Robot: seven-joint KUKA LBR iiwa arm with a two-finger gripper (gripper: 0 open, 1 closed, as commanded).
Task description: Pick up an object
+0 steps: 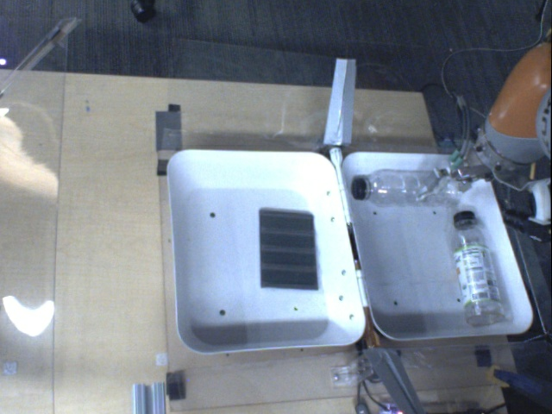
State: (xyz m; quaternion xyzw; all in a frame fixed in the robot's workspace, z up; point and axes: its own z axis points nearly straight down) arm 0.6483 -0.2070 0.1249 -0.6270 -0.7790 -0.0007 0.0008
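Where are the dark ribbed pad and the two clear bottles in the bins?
dark ribbed pad [288,248], camera view, its middle
bottle lying across [398,186], camera view, mid body
bottle with label [474,270], camera view, its label

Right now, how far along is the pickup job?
Nothing looks picked yet. Two clear plastic bottles lie in the right white bin: one with a dark cap across the far end, one with a label along the right side. The arm's orange band sits near the far right corner. The grasp and lift remain.
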